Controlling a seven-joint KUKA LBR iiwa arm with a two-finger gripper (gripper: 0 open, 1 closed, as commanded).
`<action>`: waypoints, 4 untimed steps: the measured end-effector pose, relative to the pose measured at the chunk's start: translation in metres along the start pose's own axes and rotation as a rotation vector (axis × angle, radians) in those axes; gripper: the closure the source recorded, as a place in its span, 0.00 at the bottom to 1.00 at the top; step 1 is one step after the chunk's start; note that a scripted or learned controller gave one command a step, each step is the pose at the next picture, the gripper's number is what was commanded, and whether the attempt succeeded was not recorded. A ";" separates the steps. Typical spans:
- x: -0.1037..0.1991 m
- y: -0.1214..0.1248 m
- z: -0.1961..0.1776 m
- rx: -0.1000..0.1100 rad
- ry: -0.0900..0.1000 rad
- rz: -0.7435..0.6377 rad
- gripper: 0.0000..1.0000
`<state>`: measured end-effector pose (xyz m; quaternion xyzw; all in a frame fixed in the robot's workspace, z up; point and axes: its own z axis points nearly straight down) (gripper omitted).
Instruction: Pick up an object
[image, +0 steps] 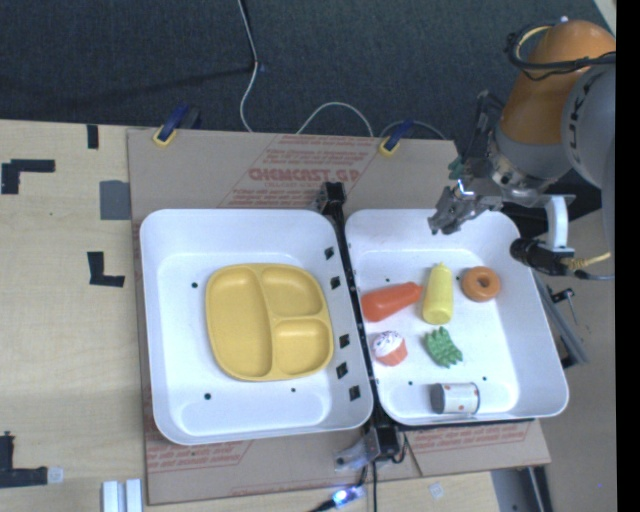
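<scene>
Hand above right bin, cardboard printed "CHEMCAST GP"

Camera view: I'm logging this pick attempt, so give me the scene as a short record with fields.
left bin: holds a yellow divided plate
right bin: holds six small items
items: orange carrot, yellow bottle, donut, green toy, red-and-white piece, small can on its side
gripper: over the right bin's far edge, away from the items
held: nothing seen between the jaws
</scene>
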<state>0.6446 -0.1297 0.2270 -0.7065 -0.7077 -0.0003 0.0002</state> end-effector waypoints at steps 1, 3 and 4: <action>0.048 -0.023 0.011 0.003 -0.001 -0.002 1.00; 0.151 -0.079 -0.004 0.003 0.001 -0.004 1.00; 0.200 -0.104 -0.010 0.004 0.000 -0.004 1.00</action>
